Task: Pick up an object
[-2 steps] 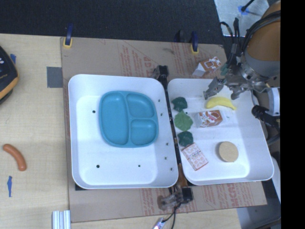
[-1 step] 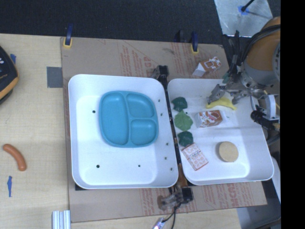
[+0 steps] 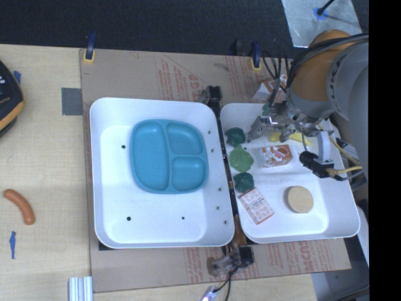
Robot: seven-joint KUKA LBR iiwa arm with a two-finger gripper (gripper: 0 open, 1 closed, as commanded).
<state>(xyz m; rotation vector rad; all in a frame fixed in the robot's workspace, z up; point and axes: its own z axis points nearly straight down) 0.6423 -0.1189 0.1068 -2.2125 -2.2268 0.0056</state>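
Farthest left of the right bin [image 3: 341,227], a sausage [image 3: 20,206] lies on the bare surface [image 3: 44,168], well out of play, and nearer, in the left bin [image 3: 100,168], sits a blue tray [image 3: 169,155] with nothing on it. Inside the right bin, three green lumps [image 3: 240,159] run in a column down its left wall, the lowest just beside a small red-and-white packet [image 3: 255,205]; a second packet [image 3: 276,155] lies near the bin's middle, and a tan disc [image 3: 300,199] rests toward its lower right, apart from everything. The claw [image 3: 270,123] hangs over the bin's upper part, just right of the top green lump and above the middle packet; whether it is released or clenched I cannot tell, and nothing is visibly between its tips. To do this step well, I judge the best choice is a piece with free room on two sides: the disc is isolated but flat and may slip, while the green lumps offer more height yet crowd the wall, so a tip could strike the rim. Descending squarely over the top lump, with the tips straddling it along the wall, looks the shortest move; the packets, lying flat, seem the poorest bets.
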